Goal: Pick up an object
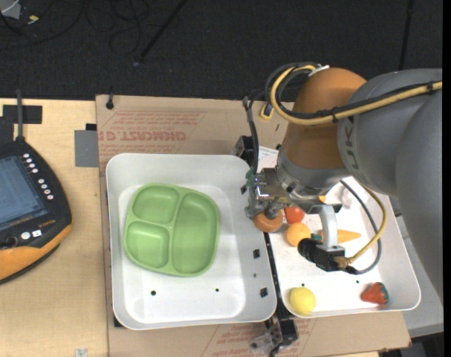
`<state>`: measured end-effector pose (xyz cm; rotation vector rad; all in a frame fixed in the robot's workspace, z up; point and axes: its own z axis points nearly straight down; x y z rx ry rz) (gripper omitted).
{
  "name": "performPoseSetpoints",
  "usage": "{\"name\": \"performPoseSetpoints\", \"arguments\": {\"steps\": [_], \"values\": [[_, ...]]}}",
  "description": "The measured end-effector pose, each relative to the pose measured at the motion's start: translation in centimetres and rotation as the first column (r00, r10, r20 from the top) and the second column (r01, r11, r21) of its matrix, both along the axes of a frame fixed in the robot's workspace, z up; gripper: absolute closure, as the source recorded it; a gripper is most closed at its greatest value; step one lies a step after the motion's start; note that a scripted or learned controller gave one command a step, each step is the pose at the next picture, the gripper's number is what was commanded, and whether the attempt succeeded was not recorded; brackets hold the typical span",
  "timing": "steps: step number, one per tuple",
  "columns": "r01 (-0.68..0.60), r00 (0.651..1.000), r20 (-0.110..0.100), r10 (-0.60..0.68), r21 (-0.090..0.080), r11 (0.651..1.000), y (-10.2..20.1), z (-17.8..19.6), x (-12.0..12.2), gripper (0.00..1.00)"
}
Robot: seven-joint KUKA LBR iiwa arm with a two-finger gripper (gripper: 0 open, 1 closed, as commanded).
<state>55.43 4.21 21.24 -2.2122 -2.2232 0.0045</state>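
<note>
Camera view: claw (264, 208) sits low at the right bin's (403, 303) left wall, right over an orange round fruit (268, 222). Fruit lies directly below and looks roundish, so no long axis matters. Can't tell claw state.

The arm (374, 132) covers the upper part of the right bin (403, 292) and is cut off at the right edge. The wrist hides the jaws; their opening cannot be determined. The handheld controller (21, 207) on the worktop (69, 303) is cut off at the left edge, its screen text too small to read.
</note>
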Motion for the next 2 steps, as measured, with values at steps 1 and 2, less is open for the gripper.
{"name": "performPoseSetpoints", "arguments": {"steps": [1, 2], "values": [[0.004, 1.000, 0.000, -0.004, -0.002, 1.000, 0.6, 0.4, 0.0, 1.00], [0.004, 1.000, 0.001, -0.004, -0.002, 1.000, 1.0, 2.3, -0.1, 1.00]]}}
